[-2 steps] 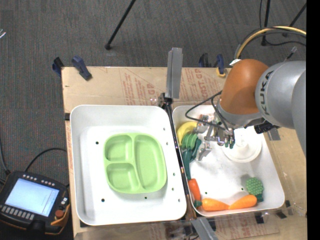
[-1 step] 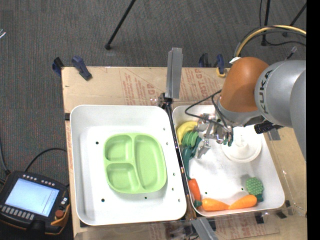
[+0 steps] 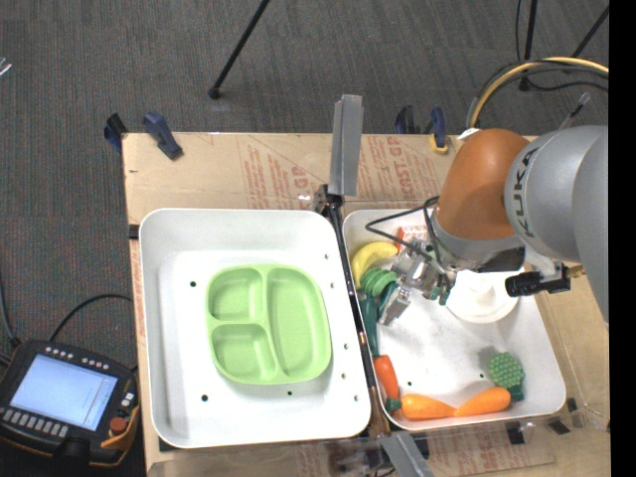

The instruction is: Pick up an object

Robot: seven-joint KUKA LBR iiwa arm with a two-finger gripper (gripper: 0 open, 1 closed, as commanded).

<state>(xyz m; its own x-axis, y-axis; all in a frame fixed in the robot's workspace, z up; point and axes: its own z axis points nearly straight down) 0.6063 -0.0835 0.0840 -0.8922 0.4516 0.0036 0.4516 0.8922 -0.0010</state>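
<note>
Scanning left to right: black handheld pendant with a lit screen sits on the floor, bottom-left. Left shallow white bin carries a pale green three-compartment plastic tray, nothing in it. Right shallow white bin has the candidates: yellow banana-shaped toy and a dark green plastic piece against its left wall, small orange-red carrot, longer orange carrot pair, round green knobbly toy, white round cup.

Gripper hangs low just beside the green piece and banana; can't tell its opening from here, wrist hardware blocks it.

Risks, my read: targets hug the wall, so a finger could hit the rim, or pinch both items and slip.

Readable text: "KUKA" on the grey arm; reversed print on the cardboard bench top, not legible.
</note>
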